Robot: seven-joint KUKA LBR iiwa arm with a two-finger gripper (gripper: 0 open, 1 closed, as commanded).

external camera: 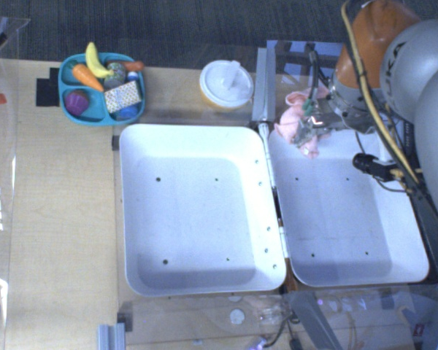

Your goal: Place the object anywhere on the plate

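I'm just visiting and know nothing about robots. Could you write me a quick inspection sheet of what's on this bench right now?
Surface: wooden bench with a left white bin and a right white bin side by side.
Job's things: pink soft object at the gripper, over the right bin's far left corner; white plate on the bench behind the bins.
Clutter: blue divided tray of toy food, including a banana and a carrot.
Grippers: gripper against the pink object; grip too blurred to judge.
Cables: yellow and black cables along the arm.
Surroundings: dark carpet beyond the bench.
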